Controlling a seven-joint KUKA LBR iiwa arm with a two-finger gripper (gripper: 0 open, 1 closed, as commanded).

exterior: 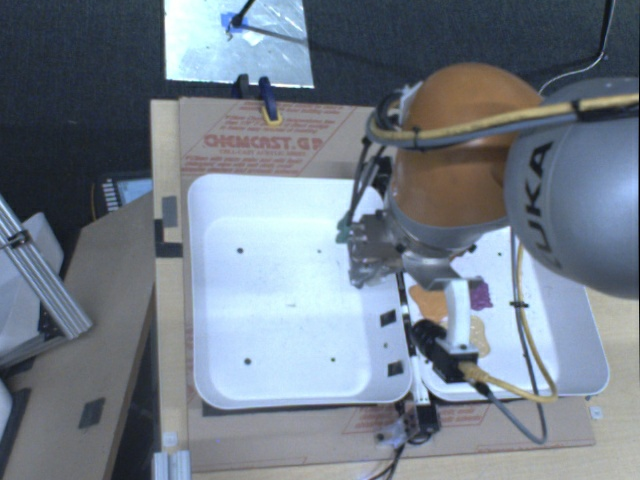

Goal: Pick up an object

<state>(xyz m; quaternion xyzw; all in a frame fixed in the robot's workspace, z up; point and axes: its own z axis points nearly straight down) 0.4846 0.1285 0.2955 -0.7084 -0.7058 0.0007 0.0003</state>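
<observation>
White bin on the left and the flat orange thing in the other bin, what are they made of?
The left shallow white bin looks like smooth moulded plastic: rounded corners, raised rim, soft shine. The flat orange piece looks matte and thin, maybe foam or rubber; it is partly hidden, so that's a guess.

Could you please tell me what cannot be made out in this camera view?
1. Right bin: camera view, most of its floor is hidden by the arm.
2. Orange thing: partly covered by the wrist; outline unclear.
3. Purple thing: too small and blurred to identify.
4. Gripper: blurred; whether it holds anything cannot be told.
</observation>
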